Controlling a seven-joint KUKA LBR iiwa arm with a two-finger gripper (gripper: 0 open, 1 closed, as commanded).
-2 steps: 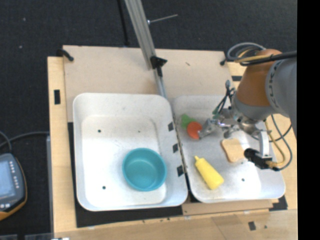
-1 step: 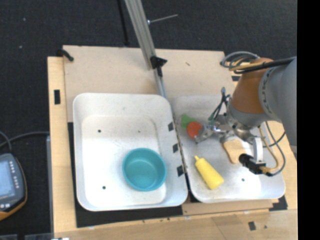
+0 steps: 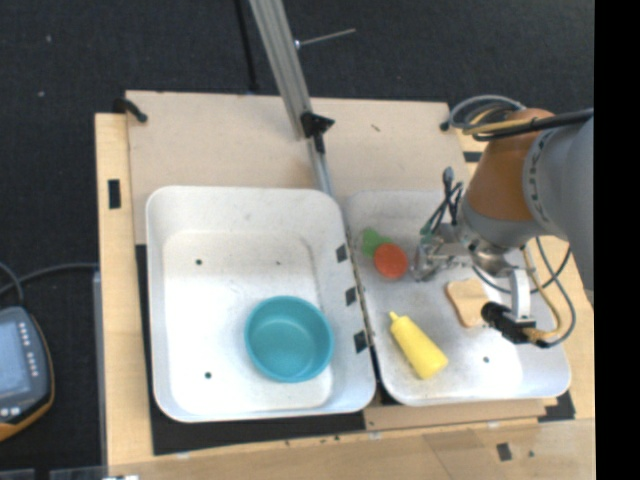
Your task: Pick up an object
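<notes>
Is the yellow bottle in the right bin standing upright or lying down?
Lying down: the yellow bottle shows its full length along the right bin's floor, nozzle pointing up-left.

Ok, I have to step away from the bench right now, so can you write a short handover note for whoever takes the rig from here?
Gripper: low in the right bin, close beside the orange-red ball; nothing visibly held, and the finger state is unclear from above.
Right bin: the ball, with a green object just behind it; a yellow bottle lying toward the front; a tan block partly under the arm.
Left bin: a blue bowl near its front right.
Done: the arm has reached an object.
Left: grasp and lift; nothing is picked up yet.
</notes>
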